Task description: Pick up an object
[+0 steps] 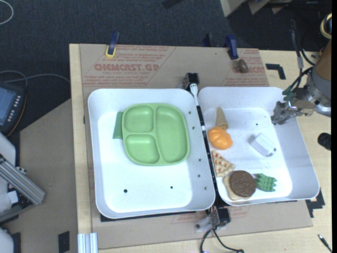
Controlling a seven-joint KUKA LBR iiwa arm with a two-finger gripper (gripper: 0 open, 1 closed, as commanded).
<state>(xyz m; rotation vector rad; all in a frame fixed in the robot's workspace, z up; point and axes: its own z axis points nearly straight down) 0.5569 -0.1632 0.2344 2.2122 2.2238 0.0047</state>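
Observation:
The right bin (295,141) holds an orange fruit (220,138), an ice-cream cone (221,117), a waffle piece (222,164), a round brown cookie on a tan slice (241,183), a green leafy toy (266,183) and a small white-grey cylinder (262,144). My gripper (281,112) hangs over the bin's upper right part, above and to the right of the cylinder. Nothing shows between its fingers.
A green divided plate (156,133) lies in the left bin (105,157). A black divider with a clip (192,83) runs between the bins. Blue and yellow clamps (230,46) hold the cardboard at the back edge.

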